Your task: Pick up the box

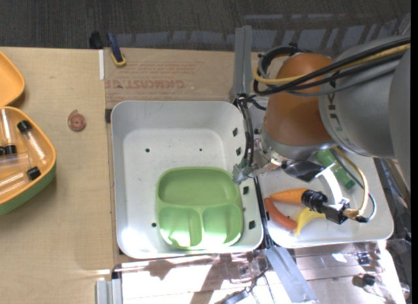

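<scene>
No box can be made out; it may lie under the arm (307, 100) over the right bin (382, 227), near the carrot (287, 196) and banana (305, 218). The tool's state cannot be told. Left bin (130, 165) holds a green tray (199, 208). The pick looks undone.
</scene>
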